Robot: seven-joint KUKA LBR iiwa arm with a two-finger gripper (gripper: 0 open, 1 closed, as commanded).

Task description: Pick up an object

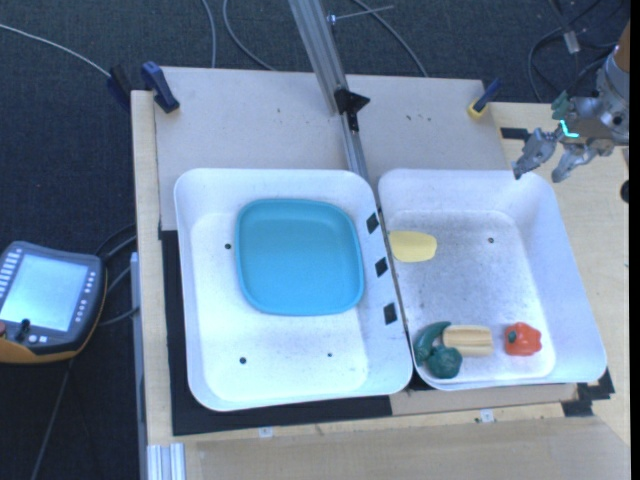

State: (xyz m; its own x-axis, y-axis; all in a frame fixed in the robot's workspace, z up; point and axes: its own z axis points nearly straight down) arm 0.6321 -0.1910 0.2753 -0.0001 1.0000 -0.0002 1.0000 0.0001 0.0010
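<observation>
My gripper hangs at the far right, above the back right corner of the right bin, with its two fingers spread apart and nothing between them. In the right bin lie a yellow lemon-shaped piece near the left wall, and along the front a dark green pepper, a tan bread stick and a red tomato. All of these sit well below and left of the gripper.
The left bin holds a turquoise square plate. A metal rail runs from the top down between the bins. Blue and yellow clamps grip the board's back edge. A teach pendant lies far left.
</observation>
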